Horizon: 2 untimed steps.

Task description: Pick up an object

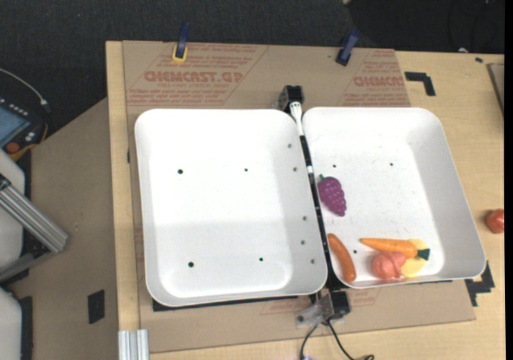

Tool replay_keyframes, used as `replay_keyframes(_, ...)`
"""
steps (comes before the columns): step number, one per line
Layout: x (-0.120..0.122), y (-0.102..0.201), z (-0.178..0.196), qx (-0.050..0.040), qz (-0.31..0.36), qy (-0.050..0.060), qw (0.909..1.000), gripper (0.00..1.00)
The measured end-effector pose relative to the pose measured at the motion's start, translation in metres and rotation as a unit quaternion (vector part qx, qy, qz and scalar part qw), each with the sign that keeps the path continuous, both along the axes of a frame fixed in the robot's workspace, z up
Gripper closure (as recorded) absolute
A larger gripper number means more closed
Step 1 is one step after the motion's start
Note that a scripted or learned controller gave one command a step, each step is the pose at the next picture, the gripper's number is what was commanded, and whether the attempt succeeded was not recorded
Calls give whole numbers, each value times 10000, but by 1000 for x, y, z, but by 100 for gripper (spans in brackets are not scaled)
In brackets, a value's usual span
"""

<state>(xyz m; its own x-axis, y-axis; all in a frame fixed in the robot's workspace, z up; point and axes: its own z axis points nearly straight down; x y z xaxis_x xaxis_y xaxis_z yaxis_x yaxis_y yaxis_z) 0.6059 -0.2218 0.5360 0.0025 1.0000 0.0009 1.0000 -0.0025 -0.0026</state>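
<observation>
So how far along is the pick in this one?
Nothing looks done yet. All the items lie in the right bin: purple grapes by the divider, a red sausage, a carrot and a pink and yellow piece near the front wall. Nothing is lifted or in hand. The whole pick is left: approach, grasp, lift.

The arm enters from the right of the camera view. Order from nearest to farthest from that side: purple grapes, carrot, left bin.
1. carrot, front of right bin.
2. purple grapes, by right bin's left wall.
3. left bin, farthest left.
</observation>
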Motion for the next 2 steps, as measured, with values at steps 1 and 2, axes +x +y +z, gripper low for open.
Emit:
replay_keyframes(1,63,18,-1,-18,29,-43,10000,100)
replay_keyframes(2,50,-3,0,-12,2,-17,10000,100)
